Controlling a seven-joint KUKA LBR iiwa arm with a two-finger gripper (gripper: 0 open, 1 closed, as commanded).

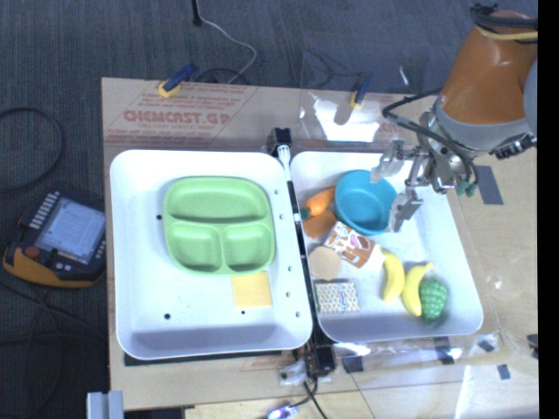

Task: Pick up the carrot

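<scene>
Hovering over the right bin [463,317], the tool [403,186] hangs with its fingers spread and nothing between them, just right of the blue bowl [364,201]. The carrot [318,204] lies on the bowl's far side, touching it, hard against the bin's left wall. My read: cross over the bowl, drop in steep, and line the fingers across the carrot's width, clear of bowl and wall. Count: one carrot, one bowl, two bananas [393,277], one green compartment tray [219,222] in the left bin [140,321].

Orange carrot [319,202] lies tilted, partly hidden, touching the blue bowl [365,201].
</scene>
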